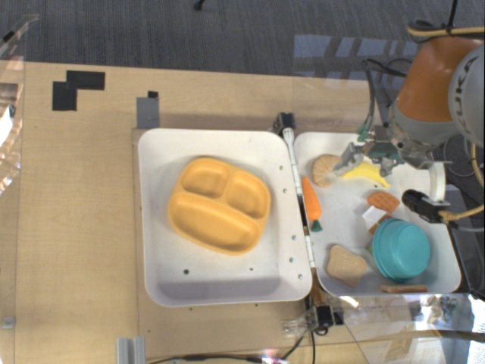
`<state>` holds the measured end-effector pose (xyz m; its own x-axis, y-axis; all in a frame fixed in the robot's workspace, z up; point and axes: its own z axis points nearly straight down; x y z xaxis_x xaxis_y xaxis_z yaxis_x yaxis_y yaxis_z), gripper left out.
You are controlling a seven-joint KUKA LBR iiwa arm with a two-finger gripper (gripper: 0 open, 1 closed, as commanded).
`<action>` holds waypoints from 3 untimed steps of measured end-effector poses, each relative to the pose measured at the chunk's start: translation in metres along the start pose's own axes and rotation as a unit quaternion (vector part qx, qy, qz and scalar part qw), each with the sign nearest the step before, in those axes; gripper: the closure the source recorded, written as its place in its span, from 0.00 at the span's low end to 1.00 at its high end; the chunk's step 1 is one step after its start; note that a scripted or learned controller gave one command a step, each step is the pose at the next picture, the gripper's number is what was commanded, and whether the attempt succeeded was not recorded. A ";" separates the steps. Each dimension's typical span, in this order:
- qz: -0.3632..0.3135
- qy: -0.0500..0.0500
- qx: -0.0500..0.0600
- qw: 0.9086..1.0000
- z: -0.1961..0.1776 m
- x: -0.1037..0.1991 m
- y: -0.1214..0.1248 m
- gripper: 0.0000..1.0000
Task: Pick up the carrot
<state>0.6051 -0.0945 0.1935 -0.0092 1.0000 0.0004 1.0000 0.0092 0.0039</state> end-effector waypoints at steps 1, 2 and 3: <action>-0.007 -0.001 -0.002 1.000 0.096 0.002 -0.015 0.00; -0.041 0.002 -0.002 0.999 0.005 0.079 -0.095 0.00; -0.043 0.002 0.001 0.999 0.054 0.006 -0.116 0.00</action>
<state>0.4889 -0.0892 0.1386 -0.0955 0.9954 0.0050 0.9954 0.0955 0.0027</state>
